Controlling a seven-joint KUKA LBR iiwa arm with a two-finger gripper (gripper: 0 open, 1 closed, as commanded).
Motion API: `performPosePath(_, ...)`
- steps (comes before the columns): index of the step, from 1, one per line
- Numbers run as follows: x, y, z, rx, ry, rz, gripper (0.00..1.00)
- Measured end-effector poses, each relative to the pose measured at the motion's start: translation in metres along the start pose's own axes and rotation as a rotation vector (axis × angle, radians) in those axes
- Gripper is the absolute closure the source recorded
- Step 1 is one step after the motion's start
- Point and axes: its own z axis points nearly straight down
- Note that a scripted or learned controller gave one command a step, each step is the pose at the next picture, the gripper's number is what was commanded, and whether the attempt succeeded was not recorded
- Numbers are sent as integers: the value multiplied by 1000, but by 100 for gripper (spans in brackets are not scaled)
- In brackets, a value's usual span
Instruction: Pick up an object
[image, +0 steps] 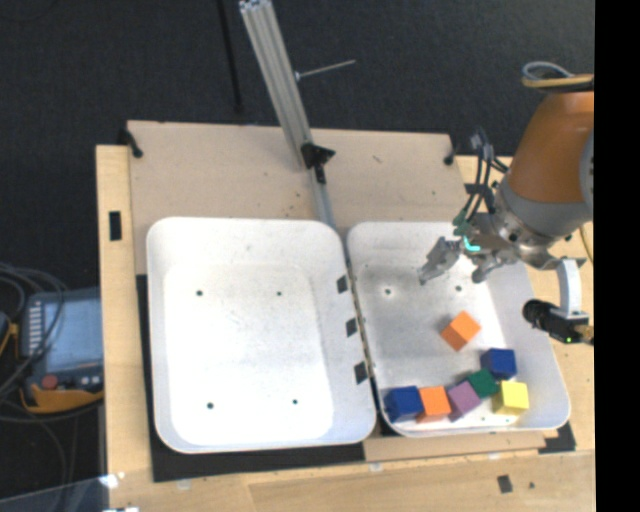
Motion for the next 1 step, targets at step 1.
performPosePath(1, 0, 1, -2, -5, 0, 1, 0)
